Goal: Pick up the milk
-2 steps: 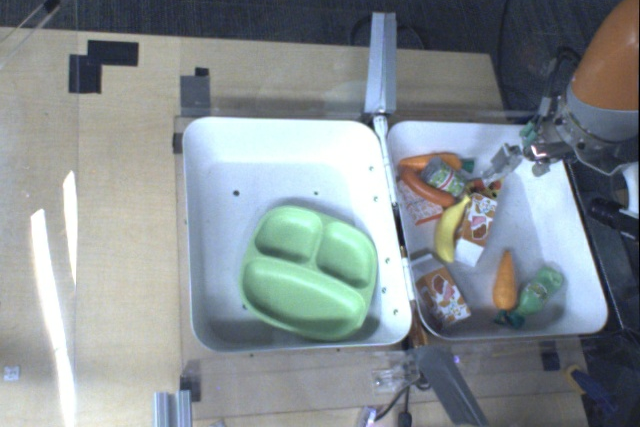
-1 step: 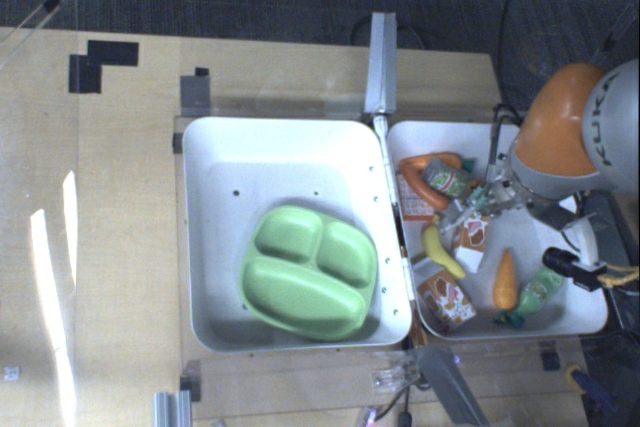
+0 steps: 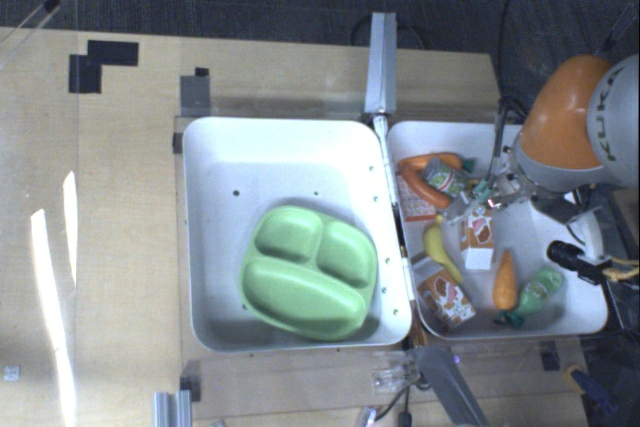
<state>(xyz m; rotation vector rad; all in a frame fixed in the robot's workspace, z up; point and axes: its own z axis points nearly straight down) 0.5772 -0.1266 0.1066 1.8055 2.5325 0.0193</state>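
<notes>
The milk carton [image 3: 478, 243], brown on top with a white face, lies in the middle of the right bin [image 3: 580, 320]. My gripper [image 3: 478, 202] is low over the carton's far end, at or just above its top edge. The grey arm with its orange band [image 3: 562, 120] reaches in from the right. The wrist hides the spot where gripper and carton meet, so a grasp cannot be made out.
Around the carton lie a banana [image 3: 441, 253], a carrot [image 3: 504, 281], a green bottle [image 3: 537, 292], a brown box [image 3: 447, 299], and an orange sausage [image 3: 428, 165] beside a small can [image 3: 444, 180]. The left bin [image 3: 215, 215] holds a green divided plate [image 3: 308, 271].
</notes>
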